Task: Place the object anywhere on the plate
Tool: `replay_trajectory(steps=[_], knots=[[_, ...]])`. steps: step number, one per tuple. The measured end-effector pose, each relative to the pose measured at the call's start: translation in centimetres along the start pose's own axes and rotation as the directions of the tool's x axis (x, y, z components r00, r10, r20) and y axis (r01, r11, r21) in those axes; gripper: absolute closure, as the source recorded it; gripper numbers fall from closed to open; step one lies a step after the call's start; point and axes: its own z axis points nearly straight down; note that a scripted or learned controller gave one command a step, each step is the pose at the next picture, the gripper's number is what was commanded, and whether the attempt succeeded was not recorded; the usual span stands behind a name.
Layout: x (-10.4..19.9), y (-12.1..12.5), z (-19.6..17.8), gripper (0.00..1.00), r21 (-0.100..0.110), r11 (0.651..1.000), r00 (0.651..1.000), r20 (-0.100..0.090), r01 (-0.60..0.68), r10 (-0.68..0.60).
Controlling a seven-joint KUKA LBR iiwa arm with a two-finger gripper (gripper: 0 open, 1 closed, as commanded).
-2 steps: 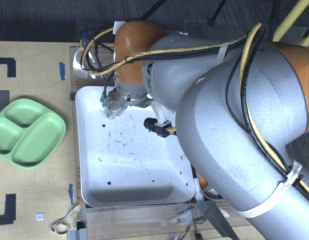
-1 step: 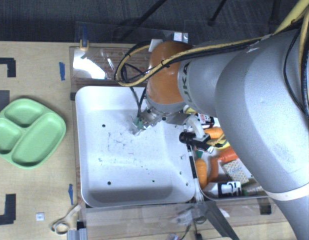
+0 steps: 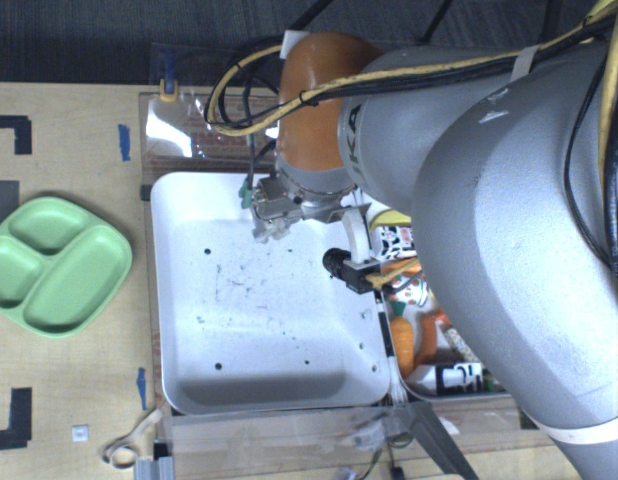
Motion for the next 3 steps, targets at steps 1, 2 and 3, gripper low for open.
replay_trajectory(steps=[1,2,3], knots=[[3.8,1.8,2.6,1.00,0.002,0.824,0.824,0.001,-0.566,0.566],[4.0,6.1,5.0,1.00,0.002,0.550,0.550,0.001,-0.835,0.835],[4.0,6.0,5.1,0.00,0.008,0.549,0.549,0.008,-0.836,0.836]])
